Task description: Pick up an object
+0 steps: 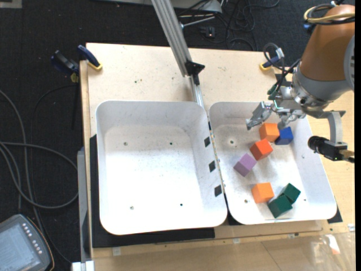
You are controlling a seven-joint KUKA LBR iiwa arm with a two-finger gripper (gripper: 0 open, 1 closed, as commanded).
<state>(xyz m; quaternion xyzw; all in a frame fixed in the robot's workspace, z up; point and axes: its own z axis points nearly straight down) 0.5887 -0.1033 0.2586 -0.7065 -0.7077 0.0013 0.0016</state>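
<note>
The right bin (234, 199) holds several small blocks. An orange block (269, 131) lies at the back with a blue block (285, 135) touching its right side. In front of them sit a red-orange block (262, 149) and a purple block (245, 165). Near the front lie another orange block (262, 192) and two green blocks (291, 193) (280, 206). My gripper (273, 116) hangs open just above and behind the back orange block, one finger (255, 118) spread to the left. Nothing is between its fingers.
The left bin (152, 168) stands beside the right one, sharing a middle wall (213, 157). A slanted metal rod (172, 30) runs from the top down to the bins' back junction. Blue-yellow clamps (87, 58) (272, 58) grip the bench's back corners.
</note>
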